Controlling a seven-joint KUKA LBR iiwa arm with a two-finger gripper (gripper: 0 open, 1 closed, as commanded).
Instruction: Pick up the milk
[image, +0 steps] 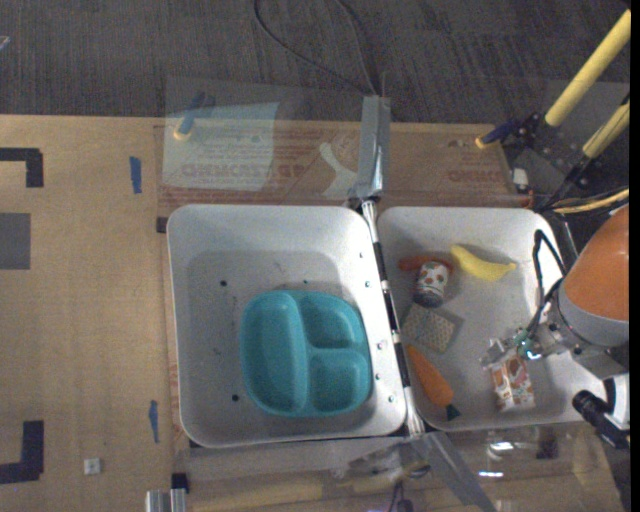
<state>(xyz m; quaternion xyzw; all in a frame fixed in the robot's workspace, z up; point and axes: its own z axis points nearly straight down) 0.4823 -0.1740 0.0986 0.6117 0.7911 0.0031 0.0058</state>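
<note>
Right edge of the frame: arm (600, 300), bulky and rounded. Broad orange band (612, 255), smooth, slightly glossy, domed like a shell. Just under it, pale grey casing (592, 322), curved, with a soft highlight along its lower rim. Thin black cable (536, 265), looping up in a narrow arch beside the orange, then down toward the grey. Further left, gripper (513, 347): small, silvery metal, cluttered with bright little parts, one teal-green glint in the middle. Details there too fine to make out.

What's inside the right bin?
A banana, a small can, a grey pad, a carrot and the milk carton. The gripper hides what lies right beneath it.
</note>
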